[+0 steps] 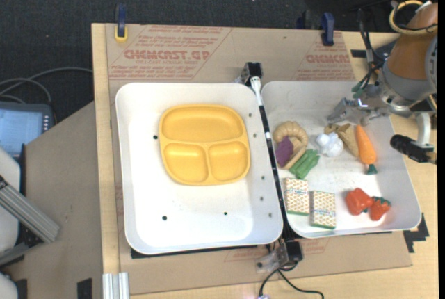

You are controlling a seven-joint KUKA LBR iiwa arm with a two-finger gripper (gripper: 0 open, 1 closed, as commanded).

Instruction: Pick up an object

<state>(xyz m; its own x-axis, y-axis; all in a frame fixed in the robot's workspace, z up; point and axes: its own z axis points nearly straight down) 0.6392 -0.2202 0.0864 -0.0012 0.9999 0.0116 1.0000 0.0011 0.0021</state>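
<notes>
Two bins (132, 151); hand (353, 108) above right one, grip state unclear, arm (410, 61) cut off.

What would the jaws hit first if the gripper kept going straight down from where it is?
Probably the tan toy beside the white ball, with the carrot just to its right. The gripper hangs over that cluster in the right bin, but one slanted view leaves depth unclear.

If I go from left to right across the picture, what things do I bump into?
Yellow tray → croissant → white ball → carrot → gripper is above those, so skip it.
</notes>
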